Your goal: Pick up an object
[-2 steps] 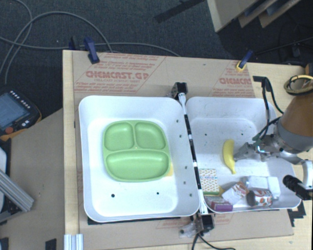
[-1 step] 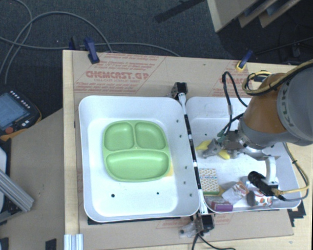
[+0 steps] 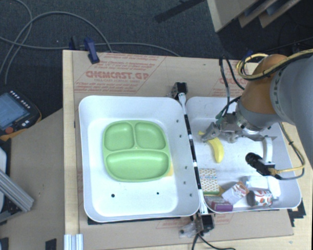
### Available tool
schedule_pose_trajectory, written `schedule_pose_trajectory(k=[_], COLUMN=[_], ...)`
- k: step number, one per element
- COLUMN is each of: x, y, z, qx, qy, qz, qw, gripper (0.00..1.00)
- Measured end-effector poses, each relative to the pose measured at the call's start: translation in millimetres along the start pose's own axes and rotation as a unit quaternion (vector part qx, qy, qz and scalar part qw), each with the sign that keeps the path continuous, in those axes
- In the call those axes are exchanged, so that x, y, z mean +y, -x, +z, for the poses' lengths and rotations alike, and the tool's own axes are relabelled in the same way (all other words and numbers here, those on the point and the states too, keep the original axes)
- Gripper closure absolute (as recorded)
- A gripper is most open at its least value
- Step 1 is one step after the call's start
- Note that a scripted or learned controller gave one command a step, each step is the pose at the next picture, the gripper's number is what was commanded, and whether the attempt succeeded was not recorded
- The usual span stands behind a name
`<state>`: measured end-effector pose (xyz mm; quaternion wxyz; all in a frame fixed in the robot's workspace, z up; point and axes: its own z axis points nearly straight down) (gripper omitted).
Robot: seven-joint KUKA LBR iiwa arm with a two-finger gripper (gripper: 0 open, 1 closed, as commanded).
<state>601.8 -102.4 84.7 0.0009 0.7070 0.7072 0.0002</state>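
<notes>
Banana (image 3: 216, 149): lies in right bin (image 3: 288, 167), just below claw (image 3: 221, 130)
Claw: low over banana; grip state cannot be told
Left bin (image 3: 89, 145): holds green tray (image 3: 136, 150)

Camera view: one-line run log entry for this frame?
gripper: low in right bin, above banana's top end | grasp: not confirmed | left bin: green divided plate | clutter: right bin's near edge

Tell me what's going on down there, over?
Gripper low in right bin, just above banana. Banana lying on bin floor, not held. Clutter of small packets at bin's near end. Green tray sits in left bin.
</notes>
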Motion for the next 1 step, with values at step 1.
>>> schedule_pose_trajectory(k=[1], x=[0.3], y=[0.0], z=[-9.9], qx=[0.0], qy=[0.001], qz=[0.0], qw=[1.0], gripper=[1.0])
